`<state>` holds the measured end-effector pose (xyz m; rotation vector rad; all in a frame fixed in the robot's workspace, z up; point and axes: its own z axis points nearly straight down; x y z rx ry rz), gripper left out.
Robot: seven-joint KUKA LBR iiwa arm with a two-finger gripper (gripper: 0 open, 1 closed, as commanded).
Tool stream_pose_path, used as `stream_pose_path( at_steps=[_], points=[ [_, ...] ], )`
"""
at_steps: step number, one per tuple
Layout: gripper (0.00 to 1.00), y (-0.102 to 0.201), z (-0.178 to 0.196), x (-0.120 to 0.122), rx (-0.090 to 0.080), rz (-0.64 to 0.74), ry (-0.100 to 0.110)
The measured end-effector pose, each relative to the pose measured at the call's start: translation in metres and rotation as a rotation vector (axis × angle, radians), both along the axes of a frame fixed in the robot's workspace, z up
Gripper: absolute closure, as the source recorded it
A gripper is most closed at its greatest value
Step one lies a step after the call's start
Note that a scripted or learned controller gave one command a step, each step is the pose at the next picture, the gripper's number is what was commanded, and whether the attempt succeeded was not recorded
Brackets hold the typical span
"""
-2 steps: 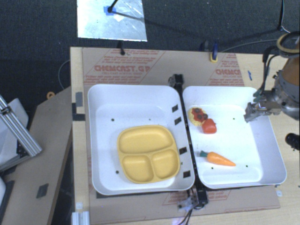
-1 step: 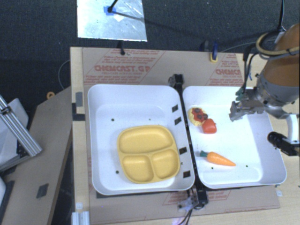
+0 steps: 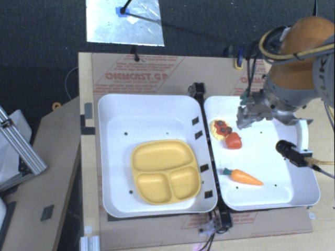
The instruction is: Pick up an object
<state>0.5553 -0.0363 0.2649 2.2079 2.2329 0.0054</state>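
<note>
My tool hovers in the right bin near its far edge; I cannot tell its state. A tomato and carrot lie near the bin's left wall.

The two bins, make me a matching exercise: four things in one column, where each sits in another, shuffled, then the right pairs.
Things:
1. yellow divided tray
2. carrot
3. red tomato piece
4. gripper

Places:
A. right bin, near its front edge
B. above the right bin's back part
C. left bin
D. right bin, beside the pizza slice

Pairs: 1-C, 2-A, 3-D, 4-B
</note>
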Motion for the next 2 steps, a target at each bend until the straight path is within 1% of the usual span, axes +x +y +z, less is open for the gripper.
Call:
stream_pose_path(
  at_steps=[1,2],
  points=[
    [1.0,0.047,0.001,0.017,0.0,-0.002,-0.001],
    [1.0,0.099,-0.017,0.036,-0.001,-0.002,0.0]
  ],
)
